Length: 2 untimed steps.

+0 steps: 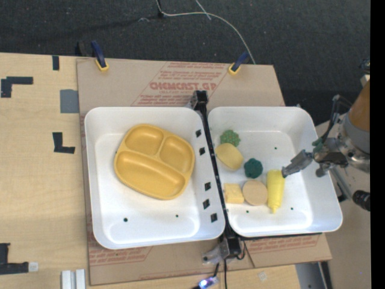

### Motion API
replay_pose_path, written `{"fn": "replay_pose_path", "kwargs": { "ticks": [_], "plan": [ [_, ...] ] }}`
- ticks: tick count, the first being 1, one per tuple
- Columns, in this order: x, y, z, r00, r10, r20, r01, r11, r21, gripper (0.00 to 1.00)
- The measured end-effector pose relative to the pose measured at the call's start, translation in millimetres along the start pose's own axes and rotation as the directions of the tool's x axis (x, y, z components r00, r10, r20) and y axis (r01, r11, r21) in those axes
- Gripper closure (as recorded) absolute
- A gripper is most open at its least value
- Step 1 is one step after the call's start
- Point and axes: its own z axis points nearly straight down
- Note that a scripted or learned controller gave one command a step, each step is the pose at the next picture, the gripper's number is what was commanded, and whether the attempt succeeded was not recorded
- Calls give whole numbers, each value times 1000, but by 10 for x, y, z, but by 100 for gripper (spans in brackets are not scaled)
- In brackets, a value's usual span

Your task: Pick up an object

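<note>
Camera view shows the gripper [299, 161] reaching in from the right over the right bin [301, 122], its dark tip low above the bin floor and just right of the yellow bottle-shaped toy [275, 189]. Whether the jaws are apart or together I cannot tell; the tip reads as a single grey wedge, and nothing is visibly between them. The yellow toy is the nearest candidate: it lies just left of and below the tip, with its long axis running roughly up and down the picture, narrow end toward the bin's near wall. I judge that a short move leftward and toward the near wall, then a descent, would put the jaws across its narrow width. It touches or nearly touches the tan round piece [255, 192], beside which sits a pale yellow block [233, 193], so a closing grasp may nudge those. Farther left lie the dark green ball [253, 168], the yellow lemon-like piece [229, 156] and the light green broccoli-like piece [229, 138]. The left bin [99, 125] holds a yellow divided plate [154, 161], well apart from the tip.
</note>
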Motion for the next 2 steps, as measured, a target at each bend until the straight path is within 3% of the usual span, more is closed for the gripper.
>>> {"fn": "replay_pose_path", "kwargs": {
  "ticks": [1, 2],
  "plan": [
    [3, 24, -57, 1000, -4, 3, 4, 1000, -11, 0],
    [102, 71, 510, 1000, -5, 1, 5, 1000, -6, 0]
  ]
}}
